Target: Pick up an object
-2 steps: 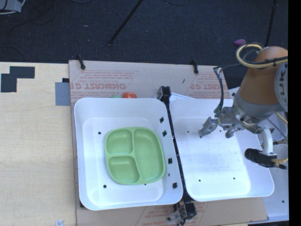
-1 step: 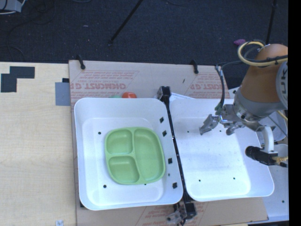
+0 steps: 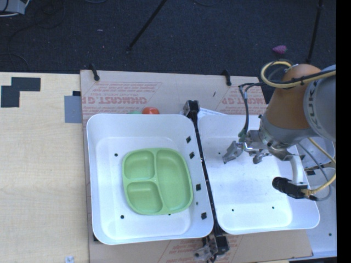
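My claw (image 3: 245,151) hangs over the right bin (image 3: 258,212), fingers spread, pinching nothing. Green divided plate (image 3: 157,181) lies flat in the left bin (image 3: 104,147) (well apart from me).

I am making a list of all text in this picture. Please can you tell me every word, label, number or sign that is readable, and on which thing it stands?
"CHEMCRZT, G...": red print, seen upside down, on the cardboard sheet behind the left bin; the letters are blurred, so this reading is uncertain.
Red print on the cardboard behind the right bin: too blurred to read.
Red print on the cardboard at the front edge: too small to read.
The green divided plate bears no text.
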`<state>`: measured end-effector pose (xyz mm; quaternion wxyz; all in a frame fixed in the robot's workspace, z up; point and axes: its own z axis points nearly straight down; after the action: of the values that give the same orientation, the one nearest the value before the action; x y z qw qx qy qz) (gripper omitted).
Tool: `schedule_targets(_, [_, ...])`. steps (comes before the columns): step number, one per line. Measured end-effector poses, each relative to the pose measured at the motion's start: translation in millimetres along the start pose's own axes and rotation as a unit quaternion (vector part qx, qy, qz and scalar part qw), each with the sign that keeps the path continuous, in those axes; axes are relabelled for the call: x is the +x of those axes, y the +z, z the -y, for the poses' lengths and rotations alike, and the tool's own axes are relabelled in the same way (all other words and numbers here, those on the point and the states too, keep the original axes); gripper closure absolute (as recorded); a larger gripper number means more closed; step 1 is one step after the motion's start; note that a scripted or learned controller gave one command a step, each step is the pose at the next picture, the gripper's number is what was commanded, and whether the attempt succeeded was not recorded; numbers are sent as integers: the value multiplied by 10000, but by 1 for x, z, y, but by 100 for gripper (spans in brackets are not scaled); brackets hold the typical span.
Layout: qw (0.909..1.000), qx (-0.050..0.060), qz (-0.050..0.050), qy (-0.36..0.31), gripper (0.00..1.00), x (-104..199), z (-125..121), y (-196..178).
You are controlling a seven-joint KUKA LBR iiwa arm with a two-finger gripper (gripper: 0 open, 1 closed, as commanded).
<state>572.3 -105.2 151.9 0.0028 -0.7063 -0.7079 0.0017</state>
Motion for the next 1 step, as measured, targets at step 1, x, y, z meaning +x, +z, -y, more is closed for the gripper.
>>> schedule_targets(1, [10000, 5, 0, 8, 0, 3, 2, 64])
